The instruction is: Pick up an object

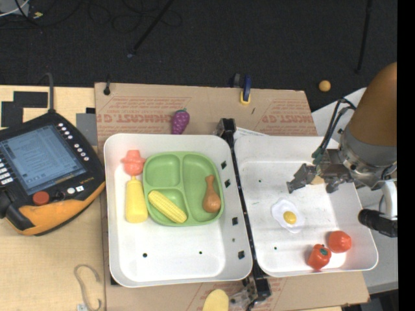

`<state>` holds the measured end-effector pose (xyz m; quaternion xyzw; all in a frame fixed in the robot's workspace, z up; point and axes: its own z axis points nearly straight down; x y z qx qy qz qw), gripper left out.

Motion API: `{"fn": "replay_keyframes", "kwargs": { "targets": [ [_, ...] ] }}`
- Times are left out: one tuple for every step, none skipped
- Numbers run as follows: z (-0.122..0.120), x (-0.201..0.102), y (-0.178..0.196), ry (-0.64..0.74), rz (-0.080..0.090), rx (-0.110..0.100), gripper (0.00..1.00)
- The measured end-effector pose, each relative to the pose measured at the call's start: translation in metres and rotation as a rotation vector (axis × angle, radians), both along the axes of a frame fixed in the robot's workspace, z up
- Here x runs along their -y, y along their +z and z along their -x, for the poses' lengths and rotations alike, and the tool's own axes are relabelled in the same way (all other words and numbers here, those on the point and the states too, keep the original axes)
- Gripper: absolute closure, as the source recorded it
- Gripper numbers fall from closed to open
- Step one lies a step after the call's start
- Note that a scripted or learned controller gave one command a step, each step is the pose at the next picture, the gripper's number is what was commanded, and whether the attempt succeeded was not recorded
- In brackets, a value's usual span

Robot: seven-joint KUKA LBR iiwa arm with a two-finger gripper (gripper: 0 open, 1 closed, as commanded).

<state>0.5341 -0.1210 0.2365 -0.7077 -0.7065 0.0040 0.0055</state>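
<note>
Gripper (318, 177) hangs with jaws apart above the right bin (259, 251); you should centre over the fried egg (287, 215) before descending.

Green plate (194, 220), yellow corn (167, 207)

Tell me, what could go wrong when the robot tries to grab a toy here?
1. The fried egg looks flat against the right bin floor, so the gripper may slide over it without catching it.
2. The tomato and red pepper sit close together near the bin's corner; going for one might nudge the other, or bump the wall.
3. Both look rounded, so they could roll or squirt out.
</note>
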Motion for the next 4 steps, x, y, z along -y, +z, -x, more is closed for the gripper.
{"fn": "replay_keyframes", "kwargs": {
  "targets": [
    [-0.002,0.0,0.006,0.002,0.001,0.01,0.0],
    [0.005,0.0,-0.057,0.003,0.0,0.004,0.0],
    [0.012,0.007,-0.113,0.002,0.0,0.006,0.0],
    [0.012,0.005,-0.15,0.004,0.002,0.011,0.0]
  ]
}}
